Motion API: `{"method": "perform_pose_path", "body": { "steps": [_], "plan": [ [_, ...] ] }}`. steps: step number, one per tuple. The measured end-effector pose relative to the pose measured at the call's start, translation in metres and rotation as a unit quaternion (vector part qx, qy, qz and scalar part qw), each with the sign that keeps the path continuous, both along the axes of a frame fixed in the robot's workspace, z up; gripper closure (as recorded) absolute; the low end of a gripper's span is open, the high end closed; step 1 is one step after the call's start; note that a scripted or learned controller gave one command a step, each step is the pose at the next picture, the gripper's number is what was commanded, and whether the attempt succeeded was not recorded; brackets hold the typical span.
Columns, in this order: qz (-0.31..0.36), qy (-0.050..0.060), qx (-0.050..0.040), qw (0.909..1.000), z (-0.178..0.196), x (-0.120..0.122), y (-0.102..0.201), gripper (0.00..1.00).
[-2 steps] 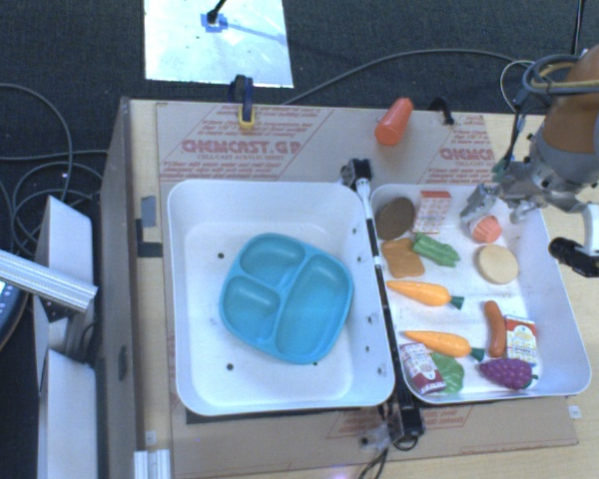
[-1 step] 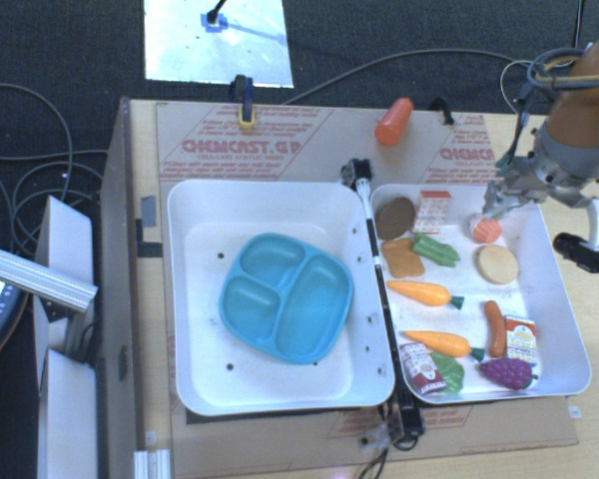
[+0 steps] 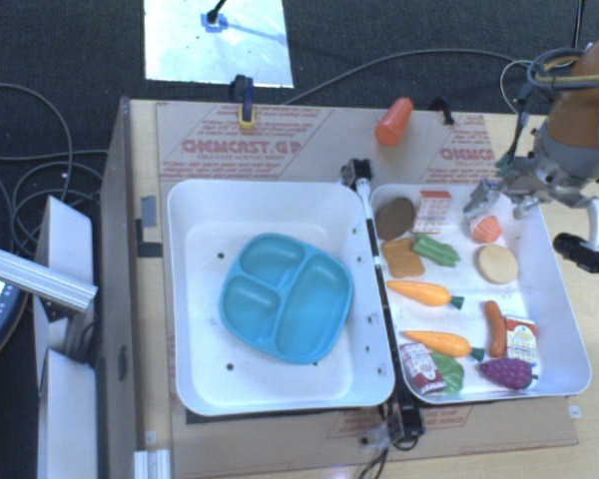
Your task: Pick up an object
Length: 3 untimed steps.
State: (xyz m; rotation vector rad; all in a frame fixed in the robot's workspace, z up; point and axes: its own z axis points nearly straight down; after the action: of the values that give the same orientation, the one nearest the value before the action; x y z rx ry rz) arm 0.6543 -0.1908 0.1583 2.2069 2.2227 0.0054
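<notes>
- Nearest the camera, along the front of the right bin (image 3: 569,352), a packet (image 3: 419,360), a green piece (image 3: 447,372), purple grapes (image 3: 506,372) and a small carton (image 3: 520,338) are lying close together: one of each.
- Just behind them, two carrots are lying crosswise, one (image 3: 437,342) near the front and one (image 3: 419,291) toward the middle, with one sausage (image 3: 494,327) standing lengthwise beside the carton.
- In the left bin (image 3: 195,267), one blue divided plate (image 3: 285,295) is sitting alone.
- Mid-bin, one toast slice (image 3: 403,258), one green pepper (image 3: 435,249) and one pale round biscuit (image 3: 497,263) are lying apart from each other.
- Farther back, one brown round patty (image 3: 395,217) and one red-and-white box (image 3: 434,210) are sitting against the rear wall.
- At the far right corner, the gripper (image 3: 491,204) is hanging just above a salmon-coloured piece (image 3: 487,230), the likely target; its fingers are spreading apart, with nothing between them.
- The step in hand looks like the approach before a grasp: nothing is being lifted yet.
- The next move is calling for a short drop straddling the piece, then a close, keeping off the nearby bin wall and the biscuit.
- Beyond the bins, one orange cylinder (image 3: 393,121) is lying on the board (image 3: 280,138).
</notes>
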Motion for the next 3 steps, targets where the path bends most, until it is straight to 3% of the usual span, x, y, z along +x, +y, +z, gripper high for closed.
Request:
{"method": "perform_pose_path", "body": {
  "steps": [1, 2, 3],
  "plan": [
    [-0.003, 0.002, 0.0010, 1.0000, 0.050, -0.008, -0.016, 0.00],
    [-0.002, 0.004, 0.0021, 1.0000, -0.005, 0.004, -0.006, 0.00],
    [0.000, 0.002, 0.0008, 1.0000, 0.008, 0.006, -0.007, 1.00]
  ]
}}
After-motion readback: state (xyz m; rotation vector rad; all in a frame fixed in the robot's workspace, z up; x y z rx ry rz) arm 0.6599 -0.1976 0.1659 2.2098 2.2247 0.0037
